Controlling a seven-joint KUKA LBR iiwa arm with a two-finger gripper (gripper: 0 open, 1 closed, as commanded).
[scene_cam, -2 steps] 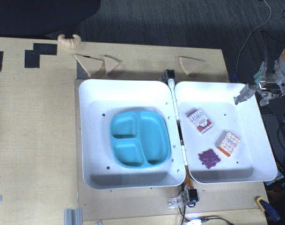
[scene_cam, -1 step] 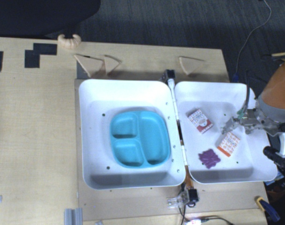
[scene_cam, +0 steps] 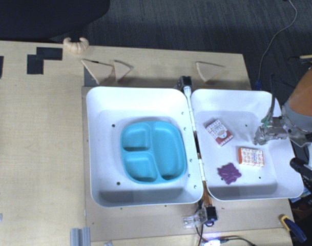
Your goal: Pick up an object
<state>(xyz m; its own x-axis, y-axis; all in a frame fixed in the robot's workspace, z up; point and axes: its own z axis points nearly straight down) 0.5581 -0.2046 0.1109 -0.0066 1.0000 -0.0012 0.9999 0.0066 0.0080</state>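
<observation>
Over the right bin I see the hand, grip state I cannot tell, hovering just above the orange card; risk I judge: flat card lies near the bin wall, so a descent may skid off or clip the rim.

The shallow white right bin has bare floor along its far wall and in its near left corner. A small red-and-white packet, a flat orange-and-white box and a crumpled purple piece lie apart, with gaps between them. The grey metal two-finger gripper blocks the right side, just beyond the box.
</observation>
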